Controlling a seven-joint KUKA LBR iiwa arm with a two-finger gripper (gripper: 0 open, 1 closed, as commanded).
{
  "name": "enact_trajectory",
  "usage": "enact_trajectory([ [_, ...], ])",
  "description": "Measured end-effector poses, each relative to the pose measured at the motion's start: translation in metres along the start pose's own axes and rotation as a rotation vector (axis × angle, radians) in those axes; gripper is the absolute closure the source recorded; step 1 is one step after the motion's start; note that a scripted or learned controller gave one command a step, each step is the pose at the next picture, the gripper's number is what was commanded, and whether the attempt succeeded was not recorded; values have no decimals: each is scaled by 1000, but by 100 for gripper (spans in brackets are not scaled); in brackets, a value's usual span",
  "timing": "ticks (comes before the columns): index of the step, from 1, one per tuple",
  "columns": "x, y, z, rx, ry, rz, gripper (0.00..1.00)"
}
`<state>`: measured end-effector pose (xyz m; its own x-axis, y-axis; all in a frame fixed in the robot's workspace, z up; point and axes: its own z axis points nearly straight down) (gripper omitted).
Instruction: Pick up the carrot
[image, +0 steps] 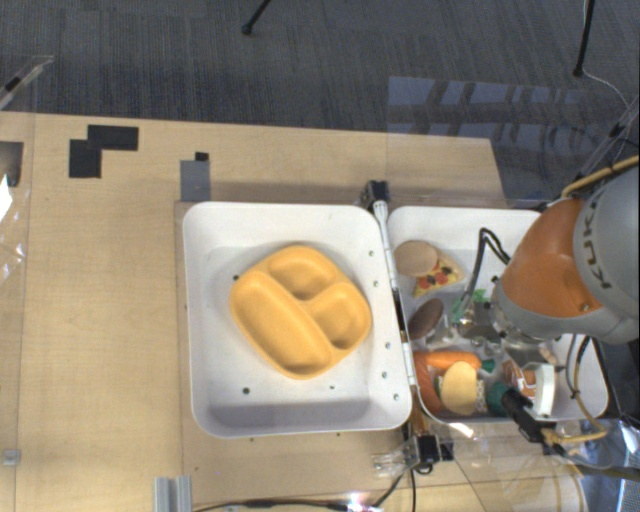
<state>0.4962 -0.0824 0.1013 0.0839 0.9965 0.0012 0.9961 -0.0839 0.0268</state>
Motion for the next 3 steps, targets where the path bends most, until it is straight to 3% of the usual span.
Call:
enact_trajectory([
  [1,-2,-4,11,10,0,-127,0],
  [2,0,0,-1,-1,1,-130,100],
  [3,0,0,0,1,2,-130,0],
])
